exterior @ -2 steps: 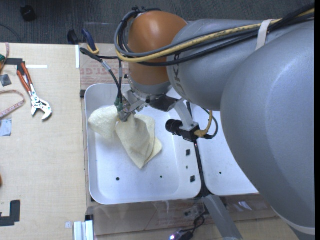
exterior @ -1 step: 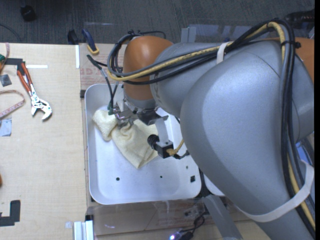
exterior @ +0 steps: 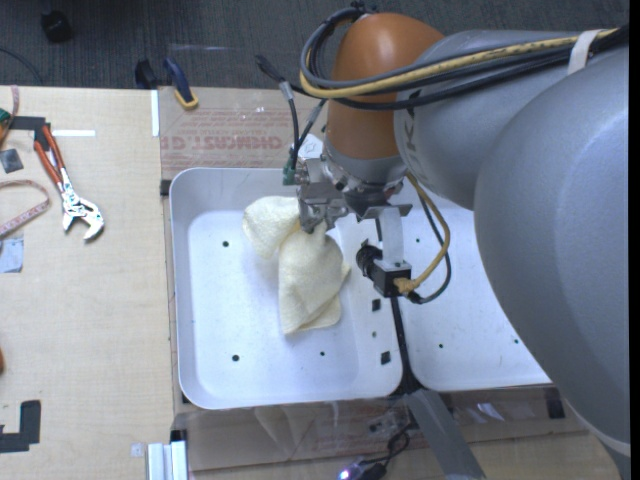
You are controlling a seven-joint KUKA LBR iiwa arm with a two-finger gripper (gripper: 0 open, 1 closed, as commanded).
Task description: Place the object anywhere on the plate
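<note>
Progress looks early: gripper sits low over the top of a pale cloth crumpled in the left bin, finger state unclear at this angle, and no plate can be identified, so placing remains undone.

**Bench surroundings, overhead slanted view**

Dark grey carpeted floor spans the frame from ten to twelve o'clock; a small black object, too blurred to identify, lies on it at ten o'clock. A pale wooden benchtop fills the nine o'clock side and carries an adjustable wrench, orange-handled pliers and a black bracket — the last at eight o'clock. A brown cardboard sheet with reversed red lettering lies at eleven o'clock, a blue-and-yellow clamp at its corner. Lighting is even — shadows soft.
</note>
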